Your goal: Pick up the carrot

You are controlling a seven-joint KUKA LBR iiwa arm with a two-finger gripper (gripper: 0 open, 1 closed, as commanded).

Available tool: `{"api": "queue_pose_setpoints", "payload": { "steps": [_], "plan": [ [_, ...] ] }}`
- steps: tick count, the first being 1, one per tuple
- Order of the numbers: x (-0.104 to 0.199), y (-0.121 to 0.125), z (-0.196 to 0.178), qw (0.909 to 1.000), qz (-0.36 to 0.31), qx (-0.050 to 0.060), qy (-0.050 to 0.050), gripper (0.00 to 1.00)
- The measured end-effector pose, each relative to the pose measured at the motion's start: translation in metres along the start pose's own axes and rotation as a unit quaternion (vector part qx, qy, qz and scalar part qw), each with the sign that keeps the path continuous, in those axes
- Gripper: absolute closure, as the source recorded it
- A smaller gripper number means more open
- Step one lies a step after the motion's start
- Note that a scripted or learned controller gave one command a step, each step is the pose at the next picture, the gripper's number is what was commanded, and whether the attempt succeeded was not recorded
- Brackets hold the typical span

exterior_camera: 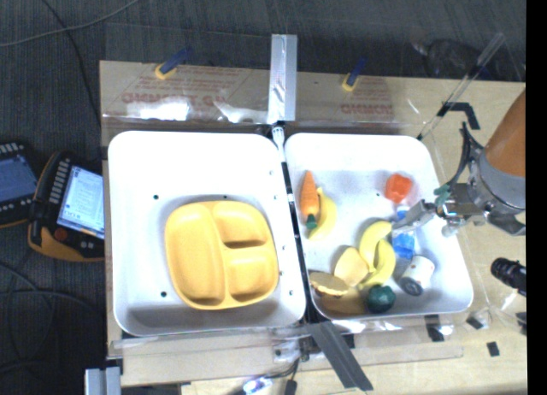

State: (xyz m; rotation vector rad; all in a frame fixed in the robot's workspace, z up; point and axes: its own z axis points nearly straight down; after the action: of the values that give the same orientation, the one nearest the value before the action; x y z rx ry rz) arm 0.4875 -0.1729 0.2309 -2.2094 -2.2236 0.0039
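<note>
The carrot [308, 194] is orange with a green end and lies lengthwise at the left side of the right bin [359, 150], close to the wall between the bins. A small yellow banana [322, 214] rests against its right side. My gripper [425, 208] hangs over the right part of the same bin, well to the right of the carrot, just above a blue item [402, 239] and below a red-orange piece [398, 186]. Nothing shows between it and the carrot but bare bin floor.
The left bin [137, 171] holds a yellow divided plate [222, 252]. In the right bin's front lie two bananas [380, 254], a pale wedge [349, 265], a brown item [335, 289], a green ball [381, 298] and a white cylinder [417, 274].
</note>
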Motion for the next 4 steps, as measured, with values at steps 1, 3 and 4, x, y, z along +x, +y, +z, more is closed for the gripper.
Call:
{"api": "queue_pose_setpoints", "payload": {
  "steps": [1, 3, 4],
  "plan": [
    [0.091, 0.044, 0.025, 0.9979, -0.065, 0.0, -0.001, 0.0],
    [0.143, 0.09, -0.101, 0.9567, -0.291, 0.0, -0.004, 0.0],
    [0.166, 0.154, -0.177, 0.9327, -0.361, 0.0, -0.004, 0.0]
  ]
}}
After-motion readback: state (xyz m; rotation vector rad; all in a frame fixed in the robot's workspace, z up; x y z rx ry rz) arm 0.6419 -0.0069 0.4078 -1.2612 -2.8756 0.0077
